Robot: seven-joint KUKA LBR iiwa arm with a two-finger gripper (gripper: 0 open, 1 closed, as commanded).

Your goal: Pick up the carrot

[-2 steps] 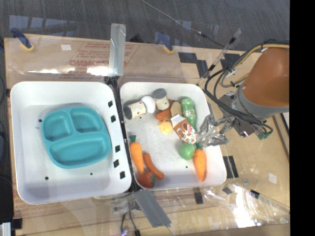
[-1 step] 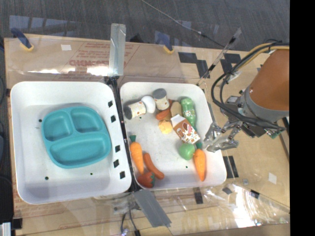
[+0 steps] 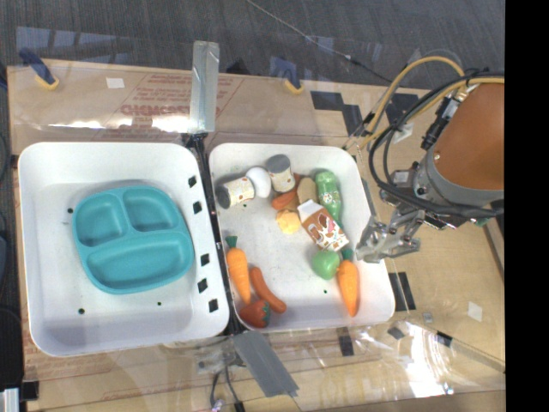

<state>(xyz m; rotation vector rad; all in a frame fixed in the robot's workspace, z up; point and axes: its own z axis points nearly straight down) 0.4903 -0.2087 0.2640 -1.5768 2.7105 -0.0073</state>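
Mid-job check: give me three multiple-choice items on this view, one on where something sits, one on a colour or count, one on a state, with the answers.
1. Where is the end effector?
A. over the left bin
B. at the right bin's right rim
C. above the teal tray

2. How many carrots lie in the right bin?
A. none
B. two
C. five

3. What state is the teal tray in?
A. upright in the left bin, nothing in its compartments
B. flipped over
C. stacked with food

Answers:
1. B, it sits by the right rim, close to the carrot in the bin's near right corner.
2. B, that one plus a second carrot near the left wall.
3. A, its three compartments face up, bare, in the left bin.
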